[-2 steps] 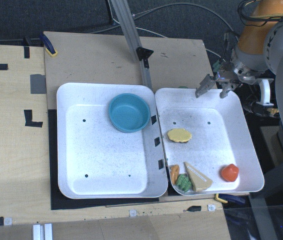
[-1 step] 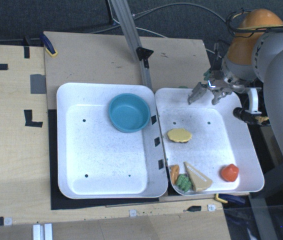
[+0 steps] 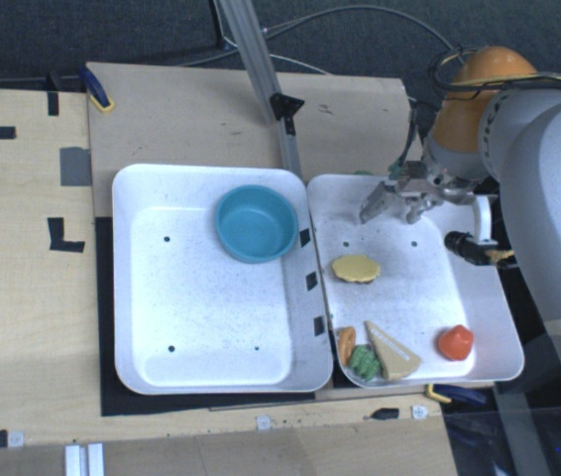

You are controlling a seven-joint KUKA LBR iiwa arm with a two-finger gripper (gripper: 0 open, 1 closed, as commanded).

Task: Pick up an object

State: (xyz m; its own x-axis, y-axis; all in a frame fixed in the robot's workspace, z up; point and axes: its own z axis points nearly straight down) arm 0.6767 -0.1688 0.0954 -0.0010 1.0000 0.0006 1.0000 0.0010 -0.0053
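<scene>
Tan bench [image 3: 191, 117], two white bins; yellow cookie [image 3: 356, 269] flat in right bin [image 3: 479, 296], long axis left-right; gripper [image 3: 392, 209] spread, grasping nothing, above it.

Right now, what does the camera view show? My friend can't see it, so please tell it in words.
A grey robot arm reaches from the right, its gripper hovering over the far end of the right bin, above a yellow cookie. Near that bin's front edge lie a red tomato, a sandwich wedge and green and orange toy food. The left bin holds a blue bowl.
</scene>
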